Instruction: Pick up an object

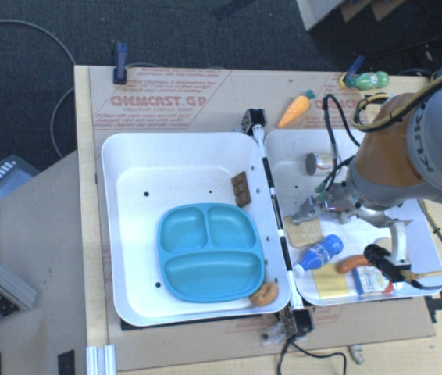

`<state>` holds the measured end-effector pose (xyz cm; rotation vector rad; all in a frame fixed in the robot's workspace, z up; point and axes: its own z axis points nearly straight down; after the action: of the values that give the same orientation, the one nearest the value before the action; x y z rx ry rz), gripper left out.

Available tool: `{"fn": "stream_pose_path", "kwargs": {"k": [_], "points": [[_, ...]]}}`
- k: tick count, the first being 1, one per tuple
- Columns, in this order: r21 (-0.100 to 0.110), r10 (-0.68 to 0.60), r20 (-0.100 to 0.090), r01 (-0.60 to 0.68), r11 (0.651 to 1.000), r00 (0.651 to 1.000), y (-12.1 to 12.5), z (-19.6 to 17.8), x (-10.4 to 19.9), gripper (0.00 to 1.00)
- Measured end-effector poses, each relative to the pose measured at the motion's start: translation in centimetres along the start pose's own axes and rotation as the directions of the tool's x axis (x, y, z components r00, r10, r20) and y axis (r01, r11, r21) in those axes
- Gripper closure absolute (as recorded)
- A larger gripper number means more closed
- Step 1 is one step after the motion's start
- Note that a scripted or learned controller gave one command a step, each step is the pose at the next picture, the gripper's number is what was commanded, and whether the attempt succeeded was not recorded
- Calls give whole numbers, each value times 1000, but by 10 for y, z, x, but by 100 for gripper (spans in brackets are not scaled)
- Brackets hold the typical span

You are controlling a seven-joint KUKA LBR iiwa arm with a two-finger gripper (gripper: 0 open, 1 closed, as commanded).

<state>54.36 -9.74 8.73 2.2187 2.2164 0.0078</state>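
Roughly, reading across from the left, with the divider between the two bins as my landmark:

Left of the divider: I see a blue tray lying flat, a brown block leaning just beside the divider, and a brown pastry at the tray's near corner.

Just right of the divider: a slice of toast lies flat, and nearer to me a blue bottle on its side, its long axis slanting up and away from the divider.

Gripper: it sits right of the divider, directly above the toast's far edge; whether it is spread or closed I cannot tell, and I see nothing held.

Further right: a sausage and a yellow box lie beyond the bottle.

Deciding relation: I judge the toast the nearest target, just toward me from the tool, with the bottle one step further the same way.
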Motion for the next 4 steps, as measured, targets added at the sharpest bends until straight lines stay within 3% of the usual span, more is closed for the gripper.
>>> {"fn": "stream_pose_path", "kwargs": {"k": [1,2,3,4], "points": [[-1,2,2,-2,1000,1000,-11,0,3,0],[6,0,1,0,1000,1000,17,-37,-52,0],[7,-2,-1,2,1000,1000,107,-31,1,0],[18,2,1,-2,1000,1000,114,-15,-9,0]]}}
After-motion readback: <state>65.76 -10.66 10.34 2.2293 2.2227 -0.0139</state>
